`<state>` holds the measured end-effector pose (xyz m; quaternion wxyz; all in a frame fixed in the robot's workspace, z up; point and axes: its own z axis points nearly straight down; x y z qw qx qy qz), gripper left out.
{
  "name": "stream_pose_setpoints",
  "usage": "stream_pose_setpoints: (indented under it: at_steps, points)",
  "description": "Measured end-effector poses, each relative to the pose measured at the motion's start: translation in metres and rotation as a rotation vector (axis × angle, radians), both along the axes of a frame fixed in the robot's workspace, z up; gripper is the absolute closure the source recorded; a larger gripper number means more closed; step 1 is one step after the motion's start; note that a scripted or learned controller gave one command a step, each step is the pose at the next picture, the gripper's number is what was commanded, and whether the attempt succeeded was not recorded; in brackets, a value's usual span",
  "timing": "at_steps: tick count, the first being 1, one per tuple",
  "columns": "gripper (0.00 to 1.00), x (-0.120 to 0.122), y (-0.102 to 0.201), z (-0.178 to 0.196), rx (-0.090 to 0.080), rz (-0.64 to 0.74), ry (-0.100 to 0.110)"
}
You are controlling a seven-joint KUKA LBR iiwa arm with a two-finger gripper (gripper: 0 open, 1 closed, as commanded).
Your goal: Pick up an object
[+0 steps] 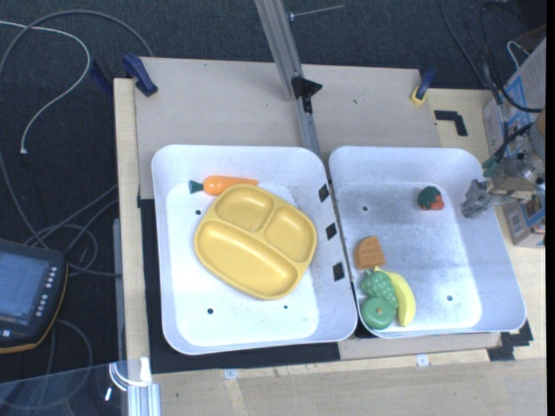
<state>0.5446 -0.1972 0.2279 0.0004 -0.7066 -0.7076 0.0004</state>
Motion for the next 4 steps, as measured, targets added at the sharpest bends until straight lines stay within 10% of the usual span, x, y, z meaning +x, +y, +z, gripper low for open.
stream_pose_setpoints:
  at_steps: [4]
  points:
    - [1.00, 0.004, 0.203, 0.004, 0.003, 0.006, -0.002]
